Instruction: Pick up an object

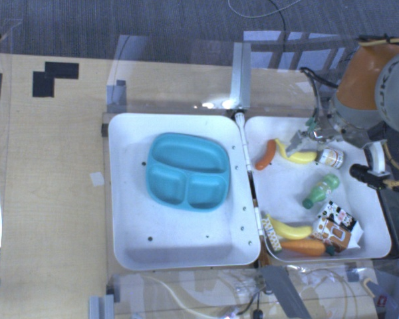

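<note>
The right bin [376, 208] holds several small items. A yellow banana [302, 157] lies near its back, beside an orange-red sausage [265, 154] and a small white jar [331, 157] on its side. My gripper [308, 137] hangs just above the banana's back edge, open, with nothing between its fingers. A green bottle [320, 190] lies in the middle of the bin. At the front lie a second banana [290, 229], an orange carrot [305, 247] and a patterned box [336, 223].
The left bin [130, 238] holds a blue divided plate [187, 171]. A ridge [248, 178] separates the two bins. The grey arm with its orange band [362, 75] comes in over the right bin's back right corner. A black part [367, 175] juts over the right rim.
</note>
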`<state>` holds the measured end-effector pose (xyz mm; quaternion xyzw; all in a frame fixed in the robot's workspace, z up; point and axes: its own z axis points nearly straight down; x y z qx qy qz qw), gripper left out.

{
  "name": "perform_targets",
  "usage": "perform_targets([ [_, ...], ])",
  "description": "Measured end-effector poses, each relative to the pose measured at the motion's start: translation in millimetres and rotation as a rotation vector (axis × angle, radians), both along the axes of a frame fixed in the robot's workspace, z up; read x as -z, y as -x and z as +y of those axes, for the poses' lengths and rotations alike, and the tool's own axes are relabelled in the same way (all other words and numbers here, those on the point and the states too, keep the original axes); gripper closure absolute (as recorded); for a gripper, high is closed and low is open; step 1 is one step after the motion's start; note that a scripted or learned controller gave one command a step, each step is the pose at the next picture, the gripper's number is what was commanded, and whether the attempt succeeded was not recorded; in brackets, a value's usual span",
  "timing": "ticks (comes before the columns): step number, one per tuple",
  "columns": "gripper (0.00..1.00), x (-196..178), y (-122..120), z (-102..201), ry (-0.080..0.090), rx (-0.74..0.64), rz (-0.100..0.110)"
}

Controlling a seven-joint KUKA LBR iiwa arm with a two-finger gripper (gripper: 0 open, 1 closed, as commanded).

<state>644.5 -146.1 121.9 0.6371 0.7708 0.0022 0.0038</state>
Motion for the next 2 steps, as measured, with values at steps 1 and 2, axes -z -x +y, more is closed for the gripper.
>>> perform_targets([
  [1,0.00,33.3,-14.3,46.1,0.000,-0.106,0.000],
  [2,0.00,7.6,-26.3,56.7,0.000,-0.115,0.001],
])
